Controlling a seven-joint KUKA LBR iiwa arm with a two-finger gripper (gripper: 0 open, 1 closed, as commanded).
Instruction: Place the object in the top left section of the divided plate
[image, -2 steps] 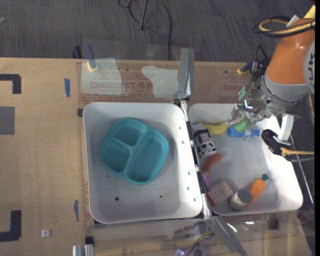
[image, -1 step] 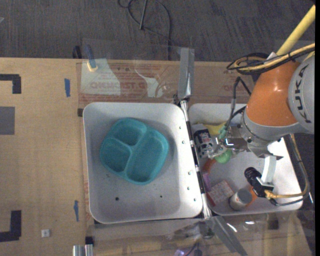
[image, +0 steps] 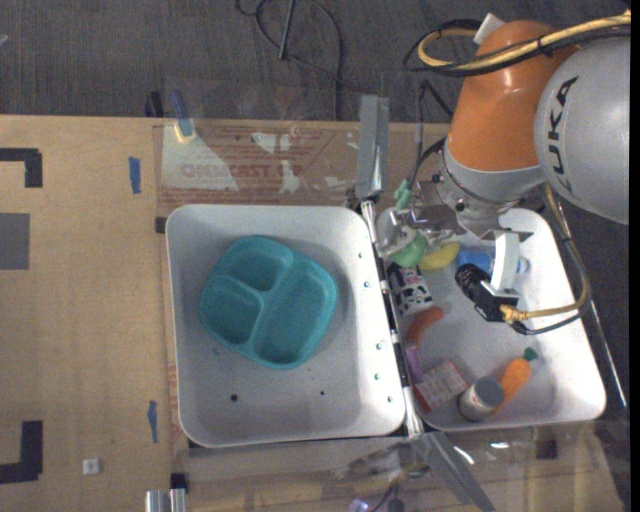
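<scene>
A teal divided plate (image: 268, 300) lies in the left bin (image: 200, 400), turned at an angle, with nothing in its sections. My gripper (image: 432, 238) is low over the far left part of the right bin (image: 570, 390), under the orange and grey wrist, among a green item (image: 404, 193), a yellow toy (image: 440, 257) and a blue and white bottle (image: 490, 262). The arm's bulk hides most of it.
The right bin also holds a black and white cow-patterned item (image: 412, 293), a red sausage-shaped toy (image: 425, 322), a pink packet (image: 440, 383), a small can (image: 480, 399) and an orange carrot toy (image: 515, 377). A metal divider (image: 385, 320) separates the bins. A cable (image: 545, 315) loops at the right.
</scene>
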